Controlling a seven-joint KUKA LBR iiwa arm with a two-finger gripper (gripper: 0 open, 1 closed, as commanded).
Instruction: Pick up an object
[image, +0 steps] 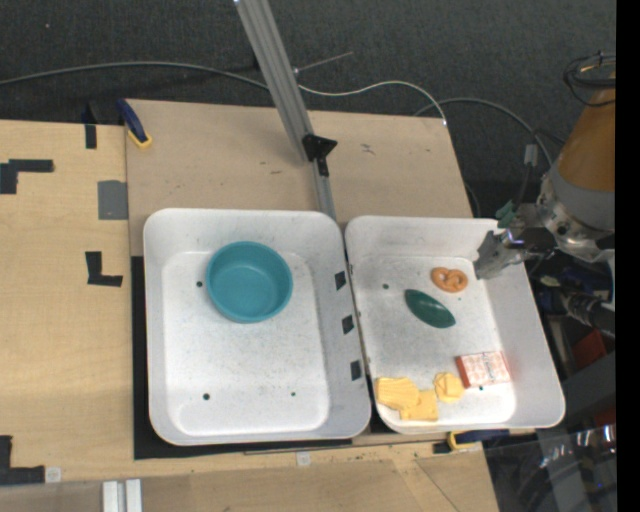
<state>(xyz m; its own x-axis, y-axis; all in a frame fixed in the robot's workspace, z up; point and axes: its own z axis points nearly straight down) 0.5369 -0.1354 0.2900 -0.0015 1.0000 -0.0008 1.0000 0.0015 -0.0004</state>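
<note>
The right bin (520, 400) holds an orange pretzel-shaped piece (449, 279), a dark green oval object (430, 308), a red and white packet (483, 369) and yellow chunks (412, 395). In the left bin (170, 400) stands a teal bowl (249, 281). My gripper (493, 253) hangs over the right bin's far right rim, just right of the orange piece and apart from it. Nothing shows between its fingers.
A slanted metal pole (285, 85) with a black clamp rises behind the gap between the bins. Black cables run across the dark floor at the back. The wooden bench stretches left with black tape marks and a blue and yellow clip (134, 124).
</note>
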